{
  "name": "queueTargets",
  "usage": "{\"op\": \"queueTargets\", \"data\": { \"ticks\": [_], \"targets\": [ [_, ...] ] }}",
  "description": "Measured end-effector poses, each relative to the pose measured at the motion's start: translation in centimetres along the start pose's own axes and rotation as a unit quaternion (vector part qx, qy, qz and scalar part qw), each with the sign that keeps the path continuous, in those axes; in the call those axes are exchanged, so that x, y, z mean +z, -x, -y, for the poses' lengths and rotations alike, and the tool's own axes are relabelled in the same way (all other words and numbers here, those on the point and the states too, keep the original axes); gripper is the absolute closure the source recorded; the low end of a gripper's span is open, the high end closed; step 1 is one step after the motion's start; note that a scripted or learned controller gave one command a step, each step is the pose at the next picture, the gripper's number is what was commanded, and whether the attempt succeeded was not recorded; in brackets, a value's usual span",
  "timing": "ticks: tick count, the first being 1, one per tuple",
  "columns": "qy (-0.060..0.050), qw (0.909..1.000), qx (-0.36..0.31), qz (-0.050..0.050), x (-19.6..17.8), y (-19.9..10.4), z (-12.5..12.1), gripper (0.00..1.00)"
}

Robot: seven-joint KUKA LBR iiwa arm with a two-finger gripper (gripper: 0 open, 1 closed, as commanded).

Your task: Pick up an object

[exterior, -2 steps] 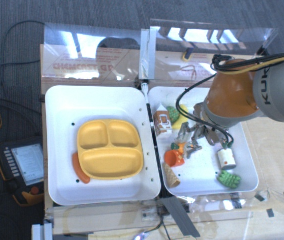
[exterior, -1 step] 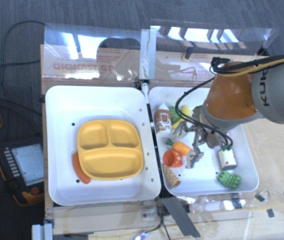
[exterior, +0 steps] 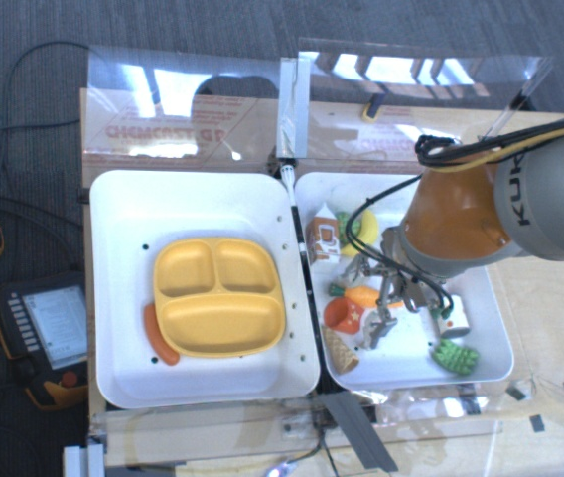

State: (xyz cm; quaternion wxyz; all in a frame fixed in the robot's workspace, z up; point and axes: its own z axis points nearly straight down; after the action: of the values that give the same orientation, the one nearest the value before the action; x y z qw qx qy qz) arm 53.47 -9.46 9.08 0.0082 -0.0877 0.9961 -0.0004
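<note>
Right bin (exterior: 495,351): hand (exterior: 379,318) above red toy (exterior: 341,314) (touching unclear).

One fixed overhead camera, slanting down on both bins (exterior: 113,266).

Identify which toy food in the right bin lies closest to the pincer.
The red tomato, just left of the pincer. The green toy in the front right corner and the yellow one lie farther off.
</note>
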Motion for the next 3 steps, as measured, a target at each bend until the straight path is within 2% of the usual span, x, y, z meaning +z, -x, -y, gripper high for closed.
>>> {"op": "queueTargets", "data": {
  "ticks": [2, 3],
  "targets": [
    [0.002, 0.9979, 0.065, 0.001, 0.01, -0.32, 0.44, 0.00],
    [-0.001, 0.9915, 0.130, 0.002, -0.03, -0.75, -0.13, 0.00]
  ]
}}
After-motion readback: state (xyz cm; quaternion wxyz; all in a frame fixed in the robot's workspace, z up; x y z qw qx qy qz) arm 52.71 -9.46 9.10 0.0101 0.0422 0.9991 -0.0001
